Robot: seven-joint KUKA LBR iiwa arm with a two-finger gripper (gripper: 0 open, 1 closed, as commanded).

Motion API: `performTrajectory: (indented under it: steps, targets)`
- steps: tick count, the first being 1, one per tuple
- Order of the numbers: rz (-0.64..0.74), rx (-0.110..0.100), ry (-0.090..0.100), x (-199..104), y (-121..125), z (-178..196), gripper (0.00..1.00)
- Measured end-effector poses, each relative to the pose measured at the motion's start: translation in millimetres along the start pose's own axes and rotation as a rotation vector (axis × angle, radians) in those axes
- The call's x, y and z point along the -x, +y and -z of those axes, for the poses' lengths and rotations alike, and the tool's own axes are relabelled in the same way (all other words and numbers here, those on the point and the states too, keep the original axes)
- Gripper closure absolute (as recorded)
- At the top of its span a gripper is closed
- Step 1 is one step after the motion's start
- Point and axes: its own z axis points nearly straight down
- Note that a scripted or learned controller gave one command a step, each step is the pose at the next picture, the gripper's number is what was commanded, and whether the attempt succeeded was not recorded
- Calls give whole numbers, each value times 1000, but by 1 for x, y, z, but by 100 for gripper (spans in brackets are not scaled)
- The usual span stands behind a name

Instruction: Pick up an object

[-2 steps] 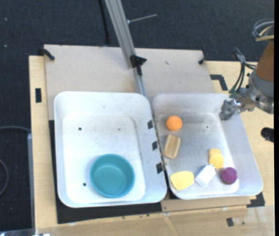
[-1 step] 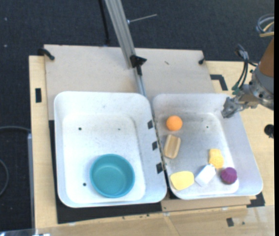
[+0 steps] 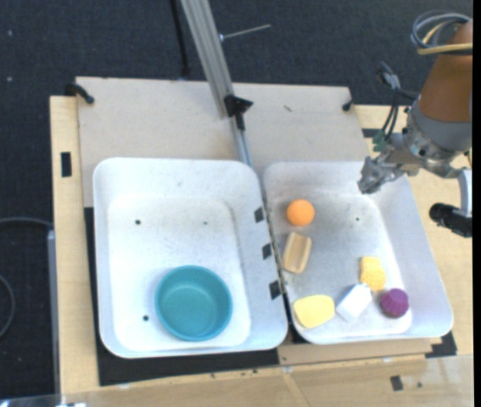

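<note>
The desk (image 3: 164,121) carries 2 shallow white bins side by side. The left bin (image 3: 121,193) holds 1 teal bowl (image 3: 193,302), upright, sitting toward its near right corner.

The right bin (image 3: 333,185) holds 6 small things. An orange ball (image 3: 300,213) lies near the bin's left wall, in the upper half. Just below it, close to but apart from it, is a tan block (image 3: 297,252), tilted slightly. Along the near edge lie a pale yellow piece (image 3: 313,310), a white block (image 3: 355,300) just beside it on its right, and a purple ball (image 3: 394,302) further right, near the corner. A yellow piece (image 3: 373,272) sits just above the white block, close to the purple ball.

The arm (image 3: 445,91) comes in from the right, its orange band above the grey wrist. The gripper (image 3: 374,179) hangs over the far right corner of the right bin, well apart from all 6 things; the orange ball is the nearest of them. The fingers point down and to the left, but they are small and dark against the bin wall, so how far apart they stand I cannot tell; nothing seems to be between them

A slanted metal post (image 3: 208,41) rises from the far edge between the 2 bins
</note>
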Motion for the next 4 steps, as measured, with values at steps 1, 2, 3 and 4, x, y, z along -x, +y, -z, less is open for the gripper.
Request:
performTrajectory:
  steps: [1,2,3,4]
  targets:
    - [0,-4,1,-52,10,-9,100]
    - [0,-4,1,-99,9,-8,100]
    - [1,-4,3,-149,8,-2,100]
    - [0,-3,2,-198,13,-8,100]
